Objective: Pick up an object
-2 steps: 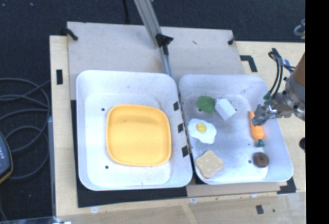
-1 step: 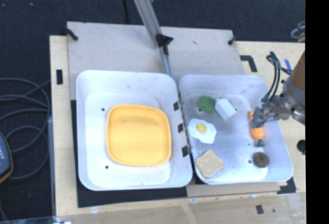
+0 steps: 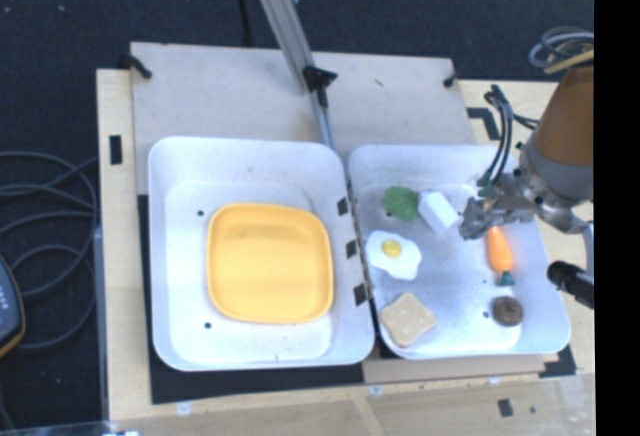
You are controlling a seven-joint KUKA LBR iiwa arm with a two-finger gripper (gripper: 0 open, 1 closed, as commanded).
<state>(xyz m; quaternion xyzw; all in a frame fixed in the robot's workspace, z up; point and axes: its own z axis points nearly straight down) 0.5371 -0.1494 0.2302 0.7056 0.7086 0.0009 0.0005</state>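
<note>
I hold jaws [image 3: 478, 220] low in right bin [image 3: 455, 334] | white block [image 3: 437, 210] just beside, carrot [image 3: 499, 251] near | jaw spread: cannot tell

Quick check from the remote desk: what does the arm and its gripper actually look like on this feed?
The arm is grey with a wide orange band above the wrist. Dark cables loop along its side down to the wrist. The gripper is a small dark grey metal piece at the tip, over the right bin.

Yellow plate [image 3: 270, 262], orange carrot [image 3: 499, 251]
</note>
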